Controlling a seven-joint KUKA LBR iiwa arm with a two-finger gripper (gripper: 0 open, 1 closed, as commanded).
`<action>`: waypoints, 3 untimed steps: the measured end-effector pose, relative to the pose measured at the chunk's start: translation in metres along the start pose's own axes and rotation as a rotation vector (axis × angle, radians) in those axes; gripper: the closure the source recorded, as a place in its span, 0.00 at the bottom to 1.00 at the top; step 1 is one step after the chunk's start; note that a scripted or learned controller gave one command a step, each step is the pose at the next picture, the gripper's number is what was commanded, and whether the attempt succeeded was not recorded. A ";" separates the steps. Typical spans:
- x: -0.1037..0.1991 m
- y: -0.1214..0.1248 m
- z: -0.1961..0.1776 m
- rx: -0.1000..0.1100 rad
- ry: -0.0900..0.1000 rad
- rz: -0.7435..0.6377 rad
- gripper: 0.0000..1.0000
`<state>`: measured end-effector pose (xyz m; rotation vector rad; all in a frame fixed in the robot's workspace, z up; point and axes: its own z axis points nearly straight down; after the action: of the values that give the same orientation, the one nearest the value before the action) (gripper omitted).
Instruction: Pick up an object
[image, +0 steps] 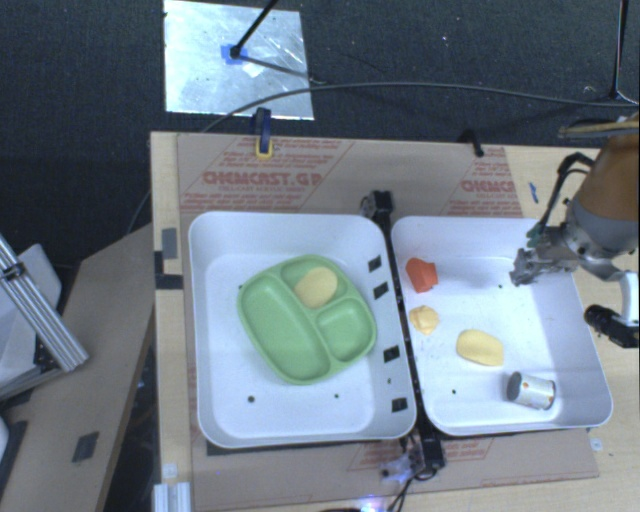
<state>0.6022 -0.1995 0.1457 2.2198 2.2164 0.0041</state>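
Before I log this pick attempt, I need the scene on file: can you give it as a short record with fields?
left bin: green divided tray with a pale yellow item in its upper compartment
right bin: orange piece, small yellow piece, larger yellow piece, metal cylinder
gripper: over the right bin's upper right area, apart from all four items
held: nothing visible between the fingers

You have two white bins (205, 300): one carries a green plate (280, 330) with a pale yellow piece (317, 287); the other an orange piece (422, 274), two yellow pieces (480, 347) and a silver can (530, 390).
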 end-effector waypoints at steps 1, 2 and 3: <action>0.006 -0.002 -0.062 -0.003 -0.001 -0.006 1.00; 0.006 -0.001 -0.094 0.000 0.000 -0.007 1.00; 0.061 -0.002 -0.103 0.002 0.003 -0.011 1.00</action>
<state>0.5997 -0.1379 0.2483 2.2096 2.2316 0.0051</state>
